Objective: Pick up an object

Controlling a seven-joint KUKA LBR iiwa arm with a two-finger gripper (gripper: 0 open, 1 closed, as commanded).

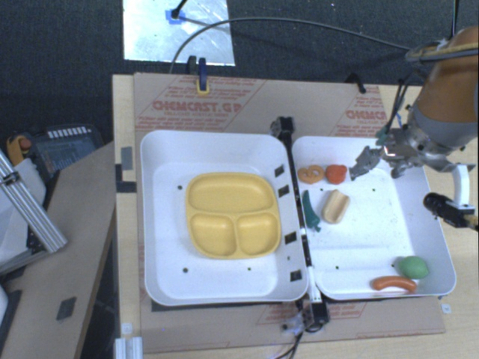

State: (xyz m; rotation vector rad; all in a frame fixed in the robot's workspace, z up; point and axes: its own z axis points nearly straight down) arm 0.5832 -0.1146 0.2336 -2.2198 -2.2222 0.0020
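The right bin (430, 238) holds several small items. An orange ring-shaped piece (310, 174) and a red tomato (336, 173) lie near its back left corner. A tan bread roll (335, 206) sits below them, with a dark green pepper-like piece (309, 211) by the left wall. A green ball (412, 267) and an orange sausage (394, 283) rest at the front right. My gripper (382, 163) hangs over the back of this bin, just right of the tomato and apart from it. It is open with nothing between its fingers.
The left bin (161, 200) holds a yellow divided plate (230, 214). A black divider strip (293, 200) runs between the two bins. The grey and orange arm (449, 88) comes in from the upper right.
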